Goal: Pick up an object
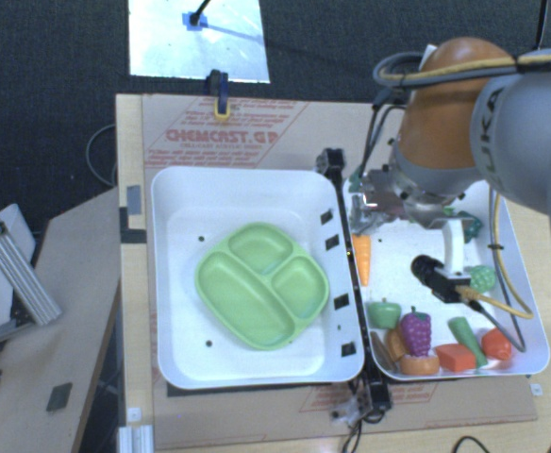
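Note:
The right white bin [530,333] holds toy food. An orange carrot [361,258] lies along its left wall. A green pepper [384,311], purple grapes [415,331], a red block [455,357], a green piece [465,332] and a red tomato [496,345] crowd the near end. Another green piece [483,277] rests near the right wall. My gripper [370,209] hangs low over the far left part of this bin, just beyond the carrot's far end. The wrist covers its tips.
The left white bin [176,210] holds a light green divided plate [261,286]. A black clip-lined divider [342,253] runs between the bins. Cardboard [224,135] lies under the bins, and the grey arm [525,111] reaches in from the right.

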Available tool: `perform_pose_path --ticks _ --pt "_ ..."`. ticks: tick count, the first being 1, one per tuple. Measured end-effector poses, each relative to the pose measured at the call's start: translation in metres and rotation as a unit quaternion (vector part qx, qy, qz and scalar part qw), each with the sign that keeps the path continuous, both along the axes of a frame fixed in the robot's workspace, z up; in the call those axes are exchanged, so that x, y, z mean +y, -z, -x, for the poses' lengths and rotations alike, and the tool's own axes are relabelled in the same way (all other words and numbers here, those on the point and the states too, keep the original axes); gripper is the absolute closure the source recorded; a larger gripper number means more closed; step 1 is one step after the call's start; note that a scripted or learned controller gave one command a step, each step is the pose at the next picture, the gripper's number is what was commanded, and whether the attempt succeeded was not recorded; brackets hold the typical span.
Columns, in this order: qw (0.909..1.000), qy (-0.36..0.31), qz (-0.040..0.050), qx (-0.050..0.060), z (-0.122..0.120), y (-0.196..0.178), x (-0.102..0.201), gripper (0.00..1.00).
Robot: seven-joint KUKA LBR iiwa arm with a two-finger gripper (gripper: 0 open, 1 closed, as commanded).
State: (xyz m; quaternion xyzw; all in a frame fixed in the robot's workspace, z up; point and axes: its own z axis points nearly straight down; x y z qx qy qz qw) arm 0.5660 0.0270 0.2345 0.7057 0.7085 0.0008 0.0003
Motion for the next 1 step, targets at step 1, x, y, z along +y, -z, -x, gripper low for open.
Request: perform_pose_path --ticks 1 --pt "1.0 0.001 0.0001 0.001 0.0036 0.001 -0.0014 1.0"
